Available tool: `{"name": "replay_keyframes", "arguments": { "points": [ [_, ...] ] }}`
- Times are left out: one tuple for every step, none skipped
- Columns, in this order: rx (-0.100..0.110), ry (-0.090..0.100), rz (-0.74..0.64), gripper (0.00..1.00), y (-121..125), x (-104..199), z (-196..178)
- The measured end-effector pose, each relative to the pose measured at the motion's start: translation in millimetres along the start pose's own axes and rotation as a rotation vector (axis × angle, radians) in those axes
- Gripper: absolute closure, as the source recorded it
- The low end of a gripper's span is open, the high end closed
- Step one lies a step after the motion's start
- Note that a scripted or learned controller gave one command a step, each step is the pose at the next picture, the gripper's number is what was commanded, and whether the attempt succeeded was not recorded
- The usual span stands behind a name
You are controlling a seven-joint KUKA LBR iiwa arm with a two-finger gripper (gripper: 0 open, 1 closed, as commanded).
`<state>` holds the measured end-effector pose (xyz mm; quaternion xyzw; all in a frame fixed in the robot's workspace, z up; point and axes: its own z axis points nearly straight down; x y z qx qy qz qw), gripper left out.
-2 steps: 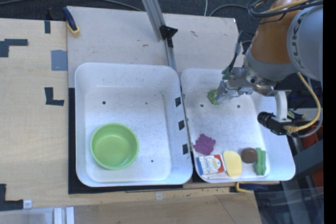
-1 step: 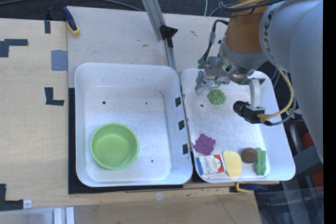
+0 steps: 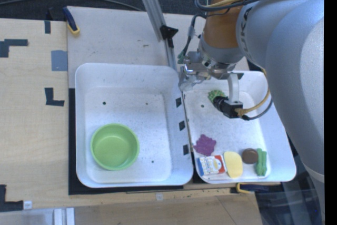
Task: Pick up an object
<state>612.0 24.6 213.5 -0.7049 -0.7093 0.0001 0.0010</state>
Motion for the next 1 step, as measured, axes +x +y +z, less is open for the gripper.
{"name": "replay_keyframes", "arguments": {
  "points": [
    [-0.001,0.0,-0.001,1.0,18.1,51.3,3.6]
  ]
}}
